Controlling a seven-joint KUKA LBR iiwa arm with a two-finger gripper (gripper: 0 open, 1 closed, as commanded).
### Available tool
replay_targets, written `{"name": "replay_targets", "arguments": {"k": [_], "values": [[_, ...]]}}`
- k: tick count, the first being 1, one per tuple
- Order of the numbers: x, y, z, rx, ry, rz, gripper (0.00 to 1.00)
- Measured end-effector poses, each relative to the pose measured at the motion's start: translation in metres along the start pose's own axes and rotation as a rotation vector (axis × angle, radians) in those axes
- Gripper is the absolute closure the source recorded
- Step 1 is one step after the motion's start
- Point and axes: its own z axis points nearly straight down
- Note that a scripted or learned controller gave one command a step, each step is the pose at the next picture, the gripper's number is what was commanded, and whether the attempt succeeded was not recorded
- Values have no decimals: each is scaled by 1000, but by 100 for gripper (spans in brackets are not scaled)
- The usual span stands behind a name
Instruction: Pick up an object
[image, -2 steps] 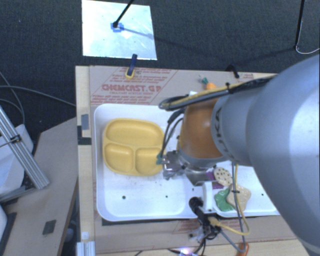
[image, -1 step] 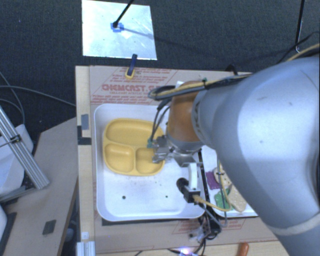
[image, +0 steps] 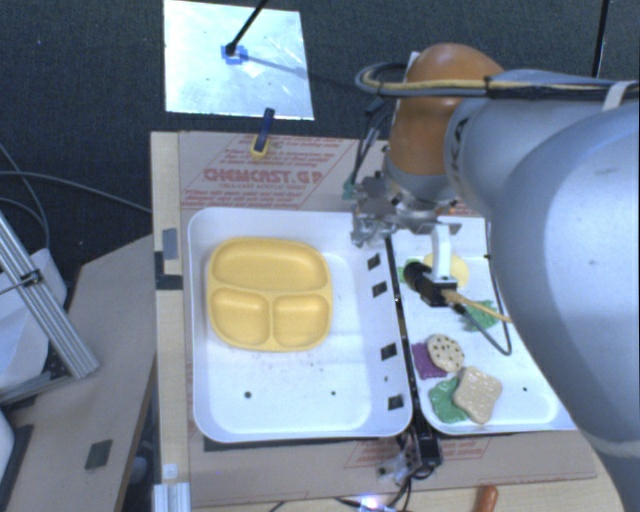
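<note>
My gripper (image: 372, 228) hangs under the orange band, over the far end of the wall between the two bins. In the right bin (image: 530, 405) lie a round chocolate-chip cookie (image: 445, 350) on a purple piece (image: 424, 362), a tan cracker (image: 478, 393) with a pale green piece (image: 443, 401) next to it, a green leafy item (image: 484, 313) and a yellow round item (image: 457, 270). All of these sit nearer the camera than the gripper. The big grey arm hides the right side of that bin.
The left bin (image: 300, 400) holds a yellow three-compartment plate (image: 268, 292) in its far half. Both bins rest on a cardboard sheet (image: 250, 175). A shiny metal plate (image: 237, 58) and a blue-and-yellow tool (image: 263, 133) lie behind the bins.
</note>
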Motion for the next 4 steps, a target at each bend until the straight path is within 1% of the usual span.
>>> {"name": "replay_targets", "arguments": {"k": [1, 2, 3, 4], "values": [[65, -53, 20, 21, 3, -11, 100], [82, -18, 109, 7, 2, -9, 100], [62, -64, 87, 10, 3, -2, 100], [95, -124, -28, 12, 7, -10, 100]]}}
